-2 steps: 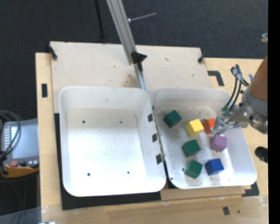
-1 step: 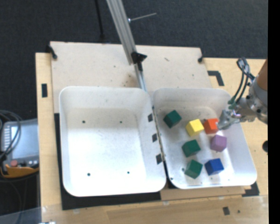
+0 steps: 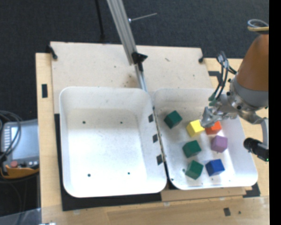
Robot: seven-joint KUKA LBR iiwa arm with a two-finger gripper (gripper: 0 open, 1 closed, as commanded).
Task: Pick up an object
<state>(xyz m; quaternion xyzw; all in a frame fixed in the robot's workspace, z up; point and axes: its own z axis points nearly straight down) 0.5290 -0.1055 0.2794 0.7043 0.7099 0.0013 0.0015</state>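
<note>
I see the gripper [image 3: 210,121] low in the right bin [image 3: 239,175], just over the orange block [image 3: 214,128] and beside the yellow block [image 3: 195,127]. I cannot tell its state. Around lie a purple block [image 3: 219,143], a blue block [image 3: 215,166] and three green blocks [image 3: 173,119].

Pretty clearly a robotics lab: plain wooden tabletop [image 3: 107,62] on dark carpet [image 3: 47,13], two white bins [image 3: 70,102] side by side, an aluminium extrusion post [image 3: 122,25] bolted on, plus a control pendant [image 3: 18,144] with cables off to the side.
</note>
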